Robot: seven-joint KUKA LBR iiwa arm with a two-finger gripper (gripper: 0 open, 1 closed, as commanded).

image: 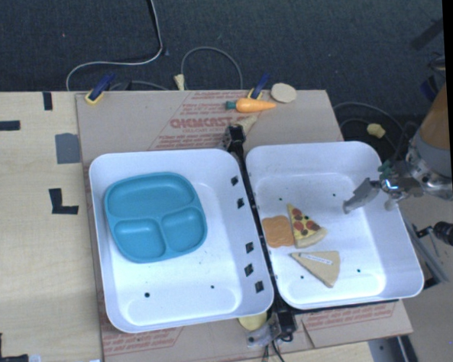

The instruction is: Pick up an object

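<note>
Three toy foods lie in the right bin (317, 163): a pizza slice (304, 227), a round orange-brown piece (276, 231) touching its left side, and a tan sandwich wedge (320, 265) nearer the front. My gripper (363, 195) reaches in over the bin's right rim. It hangs to the right of the pizza slice and apart from it, with nothing seen in its hold. The arm's wrist (425, 168) sits just outside the bin.
A blue divided plate (156, 217) lies in the left bin (180, 302). Behind the bins, a toy carrot (252, 104) and a beige disc (284, 93) rest on the cardboard. A black clip strip (248, 213) joins the two bins. Cables run along the far edge.
</note>
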